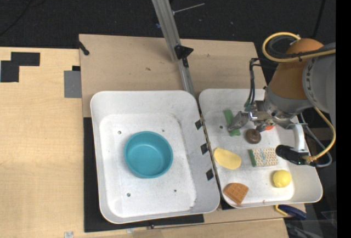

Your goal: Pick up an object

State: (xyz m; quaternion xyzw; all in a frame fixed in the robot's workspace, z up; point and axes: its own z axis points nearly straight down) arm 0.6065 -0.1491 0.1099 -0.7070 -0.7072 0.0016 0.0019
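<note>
You have the gripper [245, 120] low in the right bin [307, 194], hanging over a green bar-shaped piece [230, 120] near the bin's far left part; whether the jaws are spread or pinching it you cannot tell from this angle. That green piece looks small, stiff and light, so it should lift easily if you take it across its narrow width near the middle; being thin and flat against the bin floor, it may slip out of a shallow grip. Just beside it sits a small brown round object [253, 135], close enough to get nudged. Toward the near side lie a yellow oval lump [227, 158], a patterned card with a green edge [264, 157], a round yellow ball [281, 179] and an orange-brown wedge [236, 193], all well apart from the jaws. The left bin [109, 108] holds a teal bowl [148, 154], out of your way on the counter [38, 138].
</note>
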